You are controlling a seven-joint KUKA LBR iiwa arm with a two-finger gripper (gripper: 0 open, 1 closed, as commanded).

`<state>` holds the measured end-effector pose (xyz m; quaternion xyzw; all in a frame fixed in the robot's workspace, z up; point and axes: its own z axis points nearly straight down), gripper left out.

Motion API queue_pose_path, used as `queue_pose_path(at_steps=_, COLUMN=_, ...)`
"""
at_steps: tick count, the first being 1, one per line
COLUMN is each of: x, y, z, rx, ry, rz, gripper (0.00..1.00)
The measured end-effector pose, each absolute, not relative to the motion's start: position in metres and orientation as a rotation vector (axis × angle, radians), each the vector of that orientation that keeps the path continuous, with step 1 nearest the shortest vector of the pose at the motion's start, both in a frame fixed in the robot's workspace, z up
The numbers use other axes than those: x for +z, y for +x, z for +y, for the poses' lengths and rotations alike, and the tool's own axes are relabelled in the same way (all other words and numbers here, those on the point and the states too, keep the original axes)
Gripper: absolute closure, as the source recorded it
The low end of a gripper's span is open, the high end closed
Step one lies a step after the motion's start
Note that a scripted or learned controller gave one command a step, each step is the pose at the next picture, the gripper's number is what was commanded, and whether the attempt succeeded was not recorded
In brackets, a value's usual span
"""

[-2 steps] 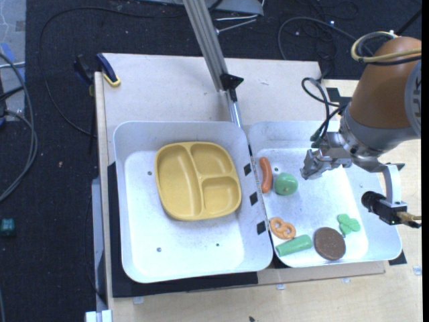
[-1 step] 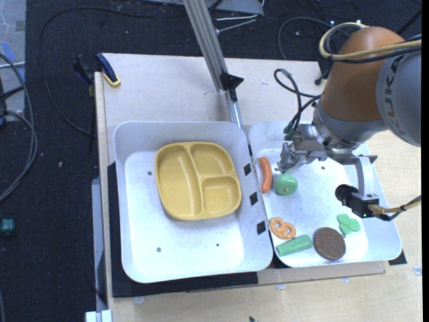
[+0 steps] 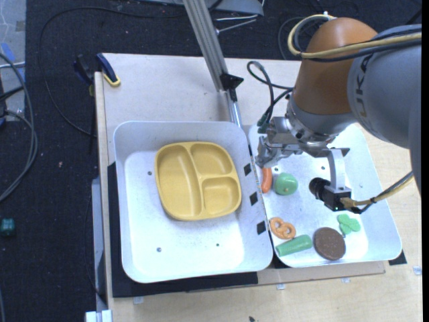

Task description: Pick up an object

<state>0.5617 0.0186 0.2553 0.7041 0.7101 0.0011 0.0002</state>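
From my seat the arm (image 3: 362, 86) comes in from the right and hangs over the right bin (image 3: 375, 180), with the claw (image 3: 268, 154) down near that bin's left wall, right by the divider between the two bins. I honestly can't tell how the claw stands from this angle, the wrist hardware covers it, and I don't see anything gripped in it. Just below it there's a small orange carrot-looking piece (image 3: 267, 180) lying against the left wall, and touching or just beside that a green round thing (image 3: 286, 184). Further toward the front of the same bin sit a pretzel (image 3: 282, 229), a long green piece (image 3: 293, 245) next to it, a brown disc (image 3: 329, 243) and a little light green bit (image 3: 348, 223) just above the disc. The left bin (image 3: 134, 247) holds a yellow divided plate (image 3: 198, 180), sitting flat, well apart from the claw. Both bins rest on the pale surface (image 3: 161, 86).
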Motion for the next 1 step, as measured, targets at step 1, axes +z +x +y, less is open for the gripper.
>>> queue_pose_path(at_steps=1, x=0.256, y=0.5758, z=0.0719, rx=0.004, ry=2.212, rz=2.231, gripper=1.0)
